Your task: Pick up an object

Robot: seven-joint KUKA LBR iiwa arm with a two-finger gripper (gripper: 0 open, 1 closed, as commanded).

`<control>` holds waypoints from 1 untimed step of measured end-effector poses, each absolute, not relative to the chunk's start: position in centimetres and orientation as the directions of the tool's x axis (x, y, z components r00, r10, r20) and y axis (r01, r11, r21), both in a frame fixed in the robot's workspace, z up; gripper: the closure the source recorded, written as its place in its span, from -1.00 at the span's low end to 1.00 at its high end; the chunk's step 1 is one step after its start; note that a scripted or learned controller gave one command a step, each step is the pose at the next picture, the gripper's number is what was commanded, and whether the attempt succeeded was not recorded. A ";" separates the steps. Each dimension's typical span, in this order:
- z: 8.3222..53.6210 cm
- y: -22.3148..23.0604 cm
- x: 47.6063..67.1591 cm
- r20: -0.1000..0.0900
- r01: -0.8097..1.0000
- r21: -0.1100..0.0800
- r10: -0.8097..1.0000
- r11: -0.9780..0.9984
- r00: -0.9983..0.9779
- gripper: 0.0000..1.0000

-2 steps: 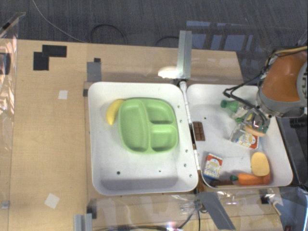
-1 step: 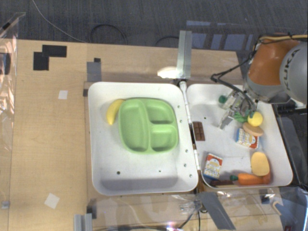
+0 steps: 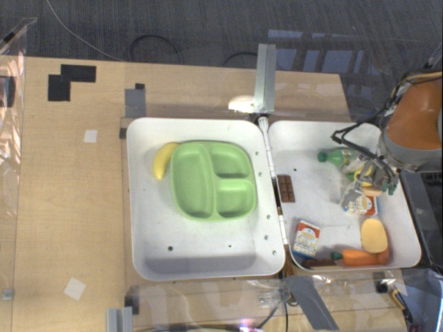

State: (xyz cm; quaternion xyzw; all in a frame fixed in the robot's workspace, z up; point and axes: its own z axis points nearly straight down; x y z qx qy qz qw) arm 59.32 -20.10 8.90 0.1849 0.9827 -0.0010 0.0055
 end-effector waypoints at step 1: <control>9.0 -20.5 54.2 -0.015 0.516 0.005 0.516 0.857 -0.857 -1.00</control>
